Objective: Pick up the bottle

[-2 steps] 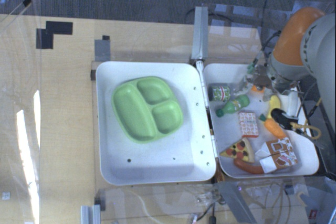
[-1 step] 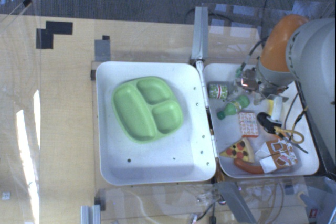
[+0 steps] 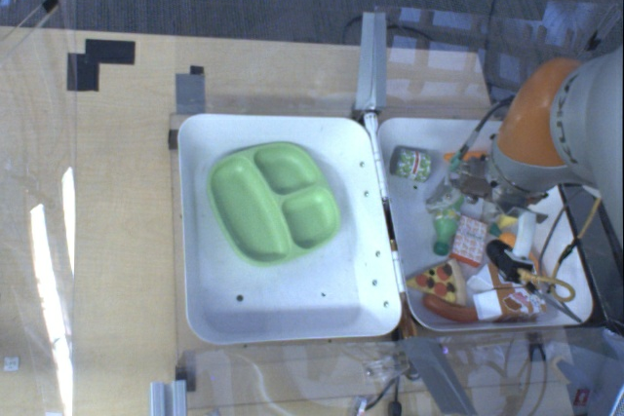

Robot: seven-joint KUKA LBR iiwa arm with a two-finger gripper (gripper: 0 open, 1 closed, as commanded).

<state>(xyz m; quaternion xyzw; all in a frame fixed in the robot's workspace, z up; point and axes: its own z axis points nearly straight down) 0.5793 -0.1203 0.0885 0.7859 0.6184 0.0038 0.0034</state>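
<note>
1. Nearest the camera, along the front wall of the right bin (image 3: 575,315), lie a toy pizza slice (image 3: 441,282) and a hot dog (image 3: 450,310), with a printed packet (image 3: 514,303) just beside them.
2. Left bin (image 3: 292,317) carries a green divided tray (image 3: 275,202) and nothing else that I can make out.
3. Bottle (image 3: 446,227): I take the small green one, lying amid the clutter in the middle of the right bin, just below the claw. Its outline is partly hidden by clear wrapping, so its exact tilt is hard to read.
4. Claw (image 3: 470,182) hovers low over the right bin, near the bottle's upper end. How far it is open I cannot tell, and nothing shows between its tips.
5. Doing the step well, in my judgement: centre over the bottle's body, turn the claw across its narrow width, then descend straight so the red card (image 3: 469,241) touching its right side is not caught too.
6. Room is tight: a small can (image 3: 411,163) sits near to the upper left, the bin divider (image 3: 383,209) close on the left. Open space lies upward, and over the left bin beyond the tray.
</note>
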